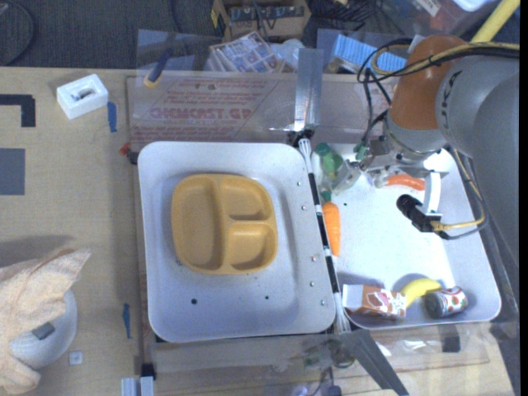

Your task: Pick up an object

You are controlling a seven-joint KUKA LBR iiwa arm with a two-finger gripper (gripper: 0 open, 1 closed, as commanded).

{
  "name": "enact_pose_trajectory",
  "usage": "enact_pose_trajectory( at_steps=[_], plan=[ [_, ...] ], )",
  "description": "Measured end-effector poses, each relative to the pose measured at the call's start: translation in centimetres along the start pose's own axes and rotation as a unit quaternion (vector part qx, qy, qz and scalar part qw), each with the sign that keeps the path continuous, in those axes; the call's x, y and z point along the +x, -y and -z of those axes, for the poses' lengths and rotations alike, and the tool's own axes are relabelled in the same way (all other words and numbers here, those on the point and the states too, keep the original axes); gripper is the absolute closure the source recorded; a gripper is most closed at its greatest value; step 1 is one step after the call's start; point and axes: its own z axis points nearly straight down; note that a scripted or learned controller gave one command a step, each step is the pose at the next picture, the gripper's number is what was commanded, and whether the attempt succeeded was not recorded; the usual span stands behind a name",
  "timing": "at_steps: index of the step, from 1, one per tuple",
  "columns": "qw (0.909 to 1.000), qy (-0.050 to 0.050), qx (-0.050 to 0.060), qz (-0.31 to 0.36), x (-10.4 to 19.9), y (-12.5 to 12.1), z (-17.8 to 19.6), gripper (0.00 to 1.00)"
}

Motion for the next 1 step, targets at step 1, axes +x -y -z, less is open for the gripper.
enact_pose_trajectory(
  at_steps=[1],
  plan=[
    [0.9981, 0.000, -0.005, 0.062, -8.73, 1.11, -1.22, 0.00]
  ],
)
